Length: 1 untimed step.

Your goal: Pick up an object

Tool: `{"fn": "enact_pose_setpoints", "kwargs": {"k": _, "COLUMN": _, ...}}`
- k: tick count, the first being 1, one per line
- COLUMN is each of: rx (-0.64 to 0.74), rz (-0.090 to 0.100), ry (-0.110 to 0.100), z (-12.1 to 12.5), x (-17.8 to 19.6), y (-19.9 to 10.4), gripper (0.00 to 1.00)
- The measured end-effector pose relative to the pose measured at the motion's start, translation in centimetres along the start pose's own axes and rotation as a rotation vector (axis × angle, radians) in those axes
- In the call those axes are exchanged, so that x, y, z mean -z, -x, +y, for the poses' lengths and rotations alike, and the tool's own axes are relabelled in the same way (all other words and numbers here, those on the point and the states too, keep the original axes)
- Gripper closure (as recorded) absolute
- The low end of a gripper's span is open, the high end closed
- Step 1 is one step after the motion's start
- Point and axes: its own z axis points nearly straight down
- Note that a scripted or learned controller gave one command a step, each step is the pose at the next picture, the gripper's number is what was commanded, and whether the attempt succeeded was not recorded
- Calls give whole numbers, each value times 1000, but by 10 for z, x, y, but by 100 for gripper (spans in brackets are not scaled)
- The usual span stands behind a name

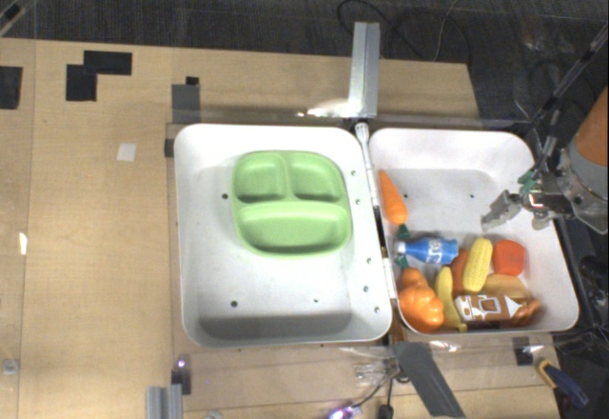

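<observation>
Lying in right bin (447,155), carrot (392,198) points up-left.

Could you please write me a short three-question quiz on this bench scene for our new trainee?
1. True or false: the green divided plate lies in the left bin.
2. Which item lies nearest the divider between the bins: A the carrot, B the corn cob, C the red tomato?
3. Fill in: the gripper hangs over the ____ bin.

Key: 1 true; 2 A; 3 right.
</observation>
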Motion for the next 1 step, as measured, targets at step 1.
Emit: {"fn": "enact_pose_setpoints", "kwargs": {"k": 1, "rx": 26, "rz": -1, "ry": 6, "z": -3, "x": -99, "y": -22, "gripper": 0}}
